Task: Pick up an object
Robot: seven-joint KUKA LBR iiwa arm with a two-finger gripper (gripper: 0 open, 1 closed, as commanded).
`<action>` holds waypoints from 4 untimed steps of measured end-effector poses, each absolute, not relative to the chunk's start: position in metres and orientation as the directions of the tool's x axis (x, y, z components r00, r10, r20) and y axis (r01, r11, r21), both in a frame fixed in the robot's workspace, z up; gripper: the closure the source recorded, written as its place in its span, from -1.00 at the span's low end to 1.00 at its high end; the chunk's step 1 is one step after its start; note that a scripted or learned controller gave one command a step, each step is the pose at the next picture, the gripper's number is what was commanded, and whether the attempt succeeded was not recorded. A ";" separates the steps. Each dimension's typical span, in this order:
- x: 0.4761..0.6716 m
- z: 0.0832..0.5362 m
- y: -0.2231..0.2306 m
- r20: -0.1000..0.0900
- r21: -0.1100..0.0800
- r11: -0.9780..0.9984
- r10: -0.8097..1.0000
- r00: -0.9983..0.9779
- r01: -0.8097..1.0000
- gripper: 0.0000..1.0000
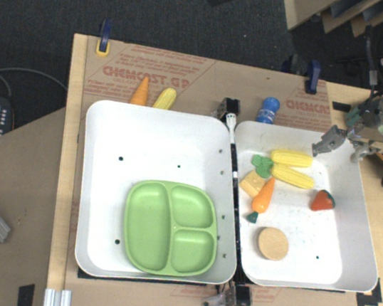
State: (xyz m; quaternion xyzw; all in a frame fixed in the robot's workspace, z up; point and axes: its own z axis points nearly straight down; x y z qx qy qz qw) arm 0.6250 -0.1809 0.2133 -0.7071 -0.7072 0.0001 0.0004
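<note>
The right bin holds two yellow corn cobs, a green leafy piece, a yellow block, an orange carrot, a red strawberry and a tan round disc. My gripper hovers over the bin's far right corner, just right of the upper corn cob. It is open, with nothing between its fingers.
The left bin carries a green divided plate. Behind the bins on the cardboard lie a small carrot, a corn piece, a black clip and a blue bottle.
</note>
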 end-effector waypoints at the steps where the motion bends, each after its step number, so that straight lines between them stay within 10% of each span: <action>1: 0.509 0.437 -0.149 -0.004 0.021 0.001 1.000 -0.001 1.000 -1.00; 2: 0.511 0.437 -0.149 -0.004 0.007 0.002 1.000 -0.002 1.000 1.00; 3: 0.512 0.447 -0.149 -0.006 0.011 0.003 1.000 -0.003 1.000 1.00; 4: 0.496 0.491 -0.018 0.003 0.009 0.016 1.000 -0.016 1.000 1.00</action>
